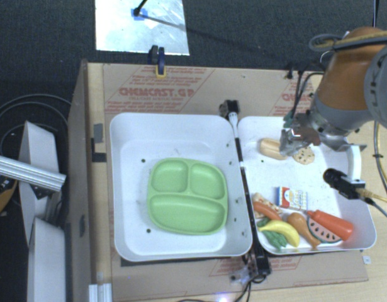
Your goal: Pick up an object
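Right bin (363,231) holds the toys. Bread roll (270,148), tan, lies flat at far left, w/ a round cookie (303,155) just right of it. Small carton (291,197), white w/ red and blue, sits mid-bin. Near edge, piled close together: carrot (265,207), banana (282,230) over green pods (273,240), a brown piece (301,225), watermelon slice (325,228) and an orange-red piece (335,222) at right.

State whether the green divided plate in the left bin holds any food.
Empty. The green divided plate lies flat in the left bin, and all three compartments show bare green.
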Controlling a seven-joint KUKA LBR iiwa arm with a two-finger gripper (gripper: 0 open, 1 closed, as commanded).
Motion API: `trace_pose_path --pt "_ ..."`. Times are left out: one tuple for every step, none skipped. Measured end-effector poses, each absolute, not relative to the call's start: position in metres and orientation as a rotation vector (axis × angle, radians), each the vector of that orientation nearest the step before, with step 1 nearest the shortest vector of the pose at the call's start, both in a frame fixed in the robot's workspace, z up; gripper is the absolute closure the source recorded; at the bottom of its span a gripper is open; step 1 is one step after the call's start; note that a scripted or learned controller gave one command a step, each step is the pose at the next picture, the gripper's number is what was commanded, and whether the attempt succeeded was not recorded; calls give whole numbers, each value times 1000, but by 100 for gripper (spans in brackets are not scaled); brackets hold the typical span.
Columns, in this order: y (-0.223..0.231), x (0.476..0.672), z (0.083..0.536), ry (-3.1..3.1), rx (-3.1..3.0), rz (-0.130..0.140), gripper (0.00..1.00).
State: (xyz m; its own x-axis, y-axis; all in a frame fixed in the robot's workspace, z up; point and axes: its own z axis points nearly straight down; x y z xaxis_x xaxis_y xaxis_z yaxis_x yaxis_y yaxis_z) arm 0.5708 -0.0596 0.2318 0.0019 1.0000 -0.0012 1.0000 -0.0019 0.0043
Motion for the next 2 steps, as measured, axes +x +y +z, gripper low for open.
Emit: trace_pose_path --pt "-35 594 197 2228 2216 1 100" --pt "-36 595 209 2228 2211 4 100"
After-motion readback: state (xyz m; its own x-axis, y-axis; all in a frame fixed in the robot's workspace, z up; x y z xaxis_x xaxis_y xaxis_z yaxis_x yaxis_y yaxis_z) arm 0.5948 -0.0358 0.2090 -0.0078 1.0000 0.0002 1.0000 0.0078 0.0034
